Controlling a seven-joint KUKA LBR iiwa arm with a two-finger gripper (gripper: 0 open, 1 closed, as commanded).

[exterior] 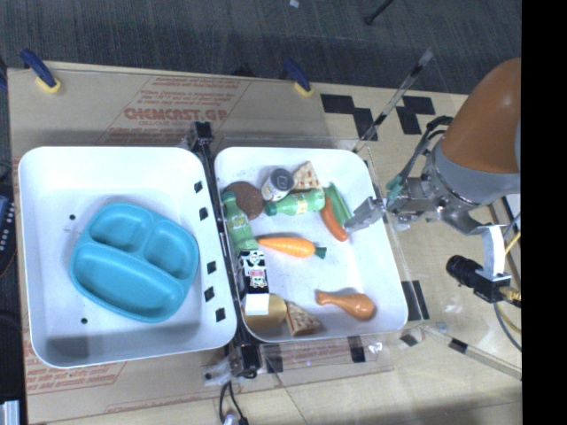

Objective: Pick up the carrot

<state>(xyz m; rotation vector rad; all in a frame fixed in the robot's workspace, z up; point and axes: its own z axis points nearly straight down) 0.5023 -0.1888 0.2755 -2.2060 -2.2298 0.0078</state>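
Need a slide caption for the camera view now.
Tool at the right bin's edge; carrot lies mid-bin among toy food.

A robotics lab, probably; clamps point(42, 74) at eleven o'clock pin a cardboard-covered bench point(168, 104); toy food point(347, 303) fills the right bin point(383, 264).

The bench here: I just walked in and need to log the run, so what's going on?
A grey arm reaches in from the right, its gripper over the right edge of the right bin. The carrot it is meant to pick up lies in the middle of that bin, apart from the gripper and not held. Other toy foods lie around it, including a second, darker carrot right beside the gripper. The left bin holds a blue tray.
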